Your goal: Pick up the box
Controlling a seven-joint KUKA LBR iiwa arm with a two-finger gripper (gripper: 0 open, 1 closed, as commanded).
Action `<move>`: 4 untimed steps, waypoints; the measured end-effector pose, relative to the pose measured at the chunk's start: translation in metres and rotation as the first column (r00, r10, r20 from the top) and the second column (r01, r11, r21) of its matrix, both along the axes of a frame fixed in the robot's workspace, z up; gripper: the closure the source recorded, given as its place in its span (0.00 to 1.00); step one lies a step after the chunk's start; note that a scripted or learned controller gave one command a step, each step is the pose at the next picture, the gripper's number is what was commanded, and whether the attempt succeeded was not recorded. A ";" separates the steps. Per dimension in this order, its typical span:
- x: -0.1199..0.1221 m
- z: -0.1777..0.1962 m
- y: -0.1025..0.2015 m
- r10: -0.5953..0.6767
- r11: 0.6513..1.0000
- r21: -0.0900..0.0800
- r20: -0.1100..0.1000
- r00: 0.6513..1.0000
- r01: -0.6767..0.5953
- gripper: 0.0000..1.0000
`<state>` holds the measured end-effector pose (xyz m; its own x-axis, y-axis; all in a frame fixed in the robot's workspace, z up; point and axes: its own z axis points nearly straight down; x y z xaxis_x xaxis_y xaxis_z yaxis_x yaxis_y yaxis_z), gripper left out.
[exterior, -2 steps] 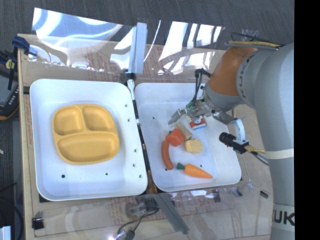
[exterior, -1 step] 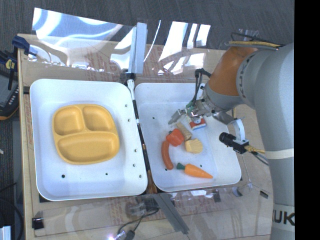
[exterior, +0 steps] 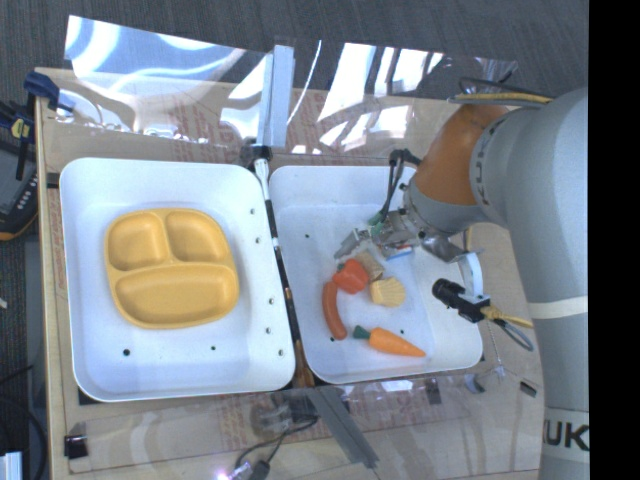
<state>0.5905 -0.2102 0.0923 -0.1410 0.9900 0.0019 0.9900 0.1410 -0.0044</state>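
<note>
White bins: two shallow bins side by side; the left bin [exterior: 80,268] carries a yellow divided plate [exterior: 170,268], the right bin [exterior: 300,208] carries the small things.

Arm: grey arm [exterior: 530,168] with an orange band [exterior: 450,158], reaching in from the right and bent down over the right bin.

Gripper: gripper [exterior: 362,243] sits low over the middle of the right bin, metal fingers pointing toward the pile of small items. From where I stand I cannot tell how wide it is set, nor whether anything is caught in it.

Box: I take the box [exterior: 388,292] to be the small pale yellow block in the right bin, just below the gripper and touching or nearly touching a red-orange piece [exterior: 350,277] on its left.

Neighbours: a red sausage [exterior: 333,313] curves to the lower left, and a carrot [exterior: 395,343] lies just below the box.

How it should handle: it looks light and stiff, likely a toy piece with smooth faces, so it may slip or skid if nudged from one side.

Where to hold: across two flat opposite faces, coming straight down; the red-orange piece crowds the left face, so the upper and lower faces look freer.

Risk: fingers could land on the red-orange piece instead.
</note>
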 end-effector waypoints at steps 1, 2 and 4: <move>0.000 0.000 0.000 0.000 1.000 0.000 0.000 1.000 0.000 0.00; 0.000 0.010 0.000 0.005 1.000 0.000 -0.001 1.000 -0.005 1.00; 0.037 0.116 0.001 -0.155 0.988 -0.001 0.003 0.988 0.155 0.00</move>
